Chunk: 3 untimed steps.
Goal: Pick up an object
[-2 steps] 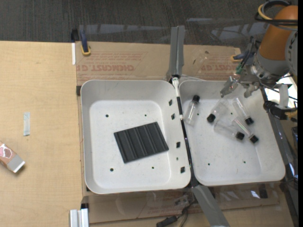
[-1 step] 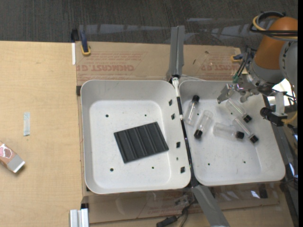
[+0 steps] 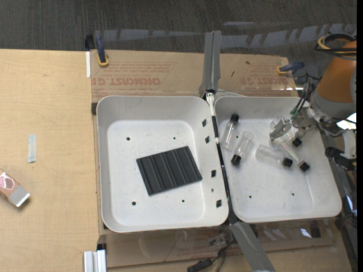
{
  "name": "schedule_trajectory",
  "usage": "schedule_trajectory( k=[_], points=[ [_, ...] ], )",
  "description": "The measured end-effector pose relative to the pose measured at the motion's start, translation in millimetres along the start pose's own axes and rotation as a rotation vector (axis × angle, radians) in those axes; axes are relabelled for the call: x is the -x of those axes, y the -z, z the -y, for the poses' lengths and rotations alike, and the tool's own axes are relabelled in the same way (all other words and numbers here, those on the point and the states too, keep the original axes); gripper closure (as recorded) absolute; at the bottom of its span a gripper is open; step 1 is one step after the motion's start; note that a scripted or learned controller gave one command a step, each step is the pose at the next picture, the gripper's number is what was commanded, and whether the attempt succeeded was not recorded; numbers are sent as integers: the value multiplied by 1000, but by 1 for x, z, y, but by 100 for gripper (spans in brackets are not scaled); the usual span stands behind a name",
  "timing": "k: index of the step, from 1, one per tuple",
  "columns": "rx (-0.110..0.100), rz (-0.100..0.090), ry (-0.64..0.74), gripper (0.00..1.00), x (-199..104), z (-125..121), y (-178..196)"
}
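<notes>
Clear plastic vials [image 3: 271,154] with black caps lie scattered across the right bin's [image 3: 283,208] far half, several bunched near its far right corner. Over that bunch hangs the claw [image 3: 288,128], the nearest vial just on its near side, long axis slanting toward the bin's near right edge. Whether the claw is apart or together I cannot tell. A ribbed black mat [image 3: 169,169] lies mid left bin [image 3: 113,208].
</notes>
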<state>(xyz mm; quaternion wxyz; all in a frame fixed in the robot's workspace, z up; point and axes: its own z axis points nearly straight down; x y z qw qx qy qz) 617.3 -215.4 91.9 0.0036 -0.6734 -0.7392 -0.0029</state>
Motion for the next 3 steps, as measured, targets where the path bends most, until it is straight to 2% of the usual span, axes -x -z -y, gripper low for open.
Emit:
schedule_trajectory(
  k=[1,2,3],
  points=[
    [1,9,-7,100,5,1,10],
    [-2,9,0,100,-46,-46,36],
    [0,10,-31,100,-116,-53,113]
  ],
)
